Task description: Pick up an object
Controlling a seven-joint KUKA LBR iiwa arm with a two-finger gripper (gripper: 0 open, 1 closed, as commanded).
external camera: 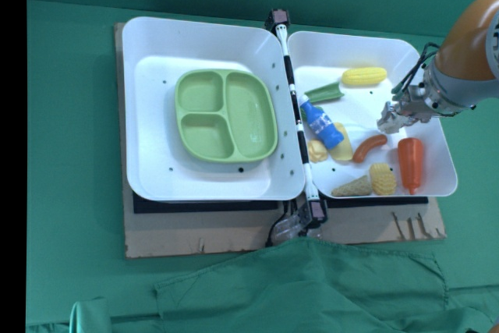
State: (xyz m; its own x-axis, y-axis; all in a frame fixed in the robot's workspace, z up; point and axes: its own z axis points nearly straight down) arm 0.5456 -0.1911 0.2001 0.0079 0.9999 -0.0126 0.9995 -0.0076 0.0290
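Pincer point(390, 119) low over right bin point(437, 183), can't tell if apart or together. Sausage point(369, 147) and carrot point(411, 164) lie just below it; crowded toys risk a glancing or double grab.

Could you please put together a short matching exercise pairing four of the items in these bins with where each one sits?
Things:
1. green divided plate
2. corn cob
3. carrot
4. blue bottle

Places:
A. back of the right bin, near its far wall
B. right bin, close to the divider between the bins
C. middle of the left bin
D. right bin, front right corner, just below the gripper

Pairs: 1-C, 2-A, 3-D, 4-B
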